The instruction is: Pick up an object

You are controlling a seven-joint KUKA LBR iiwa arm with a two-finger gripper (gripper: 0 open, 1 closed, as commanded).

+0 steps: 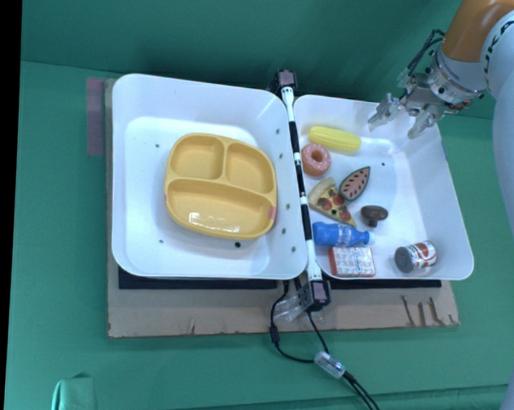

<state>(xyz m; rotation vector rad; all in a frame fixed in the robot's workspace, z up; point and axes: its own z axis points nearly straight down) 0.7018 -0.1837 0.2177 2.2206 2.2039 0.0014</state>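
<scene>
In the right bin (459, 243) you find all the small objects that can be picked. At its upper left lies a yellow corn cob (334, 139), and just below it, near the divider, a pink donut (315, 159). To the right of the donut you see a watermelon slice (355, 183), and below that a pizza slice (331, 200), very close to it. A brown mushroom (374, 215) sits a little to the right of the pizza. Lower down, a blue bottle (341, 236) lies on its side beside the divider, and under it there is a small waffle-like cracker (351, 261). A tin can (415, 256) lies on its side at the lower right of this bin.

The gripper (405, 115) is at the upper right of the frame, above the upper edge of the right bin, well apart from every object. Its two fingers are spread and point downward, and nothing is between them. The grey arm with the orange band (479, 23) comes in from the upper right corner.

In the left bin (142, 110) you see a yellow divided plate (221, 186), lying flat in the middle. Both bins rest on a cardboard sheet (193, 312) on the green table (52, 233), and a black cable (335, 365) runs from the divider to the lower edge of the frame.
</scene>
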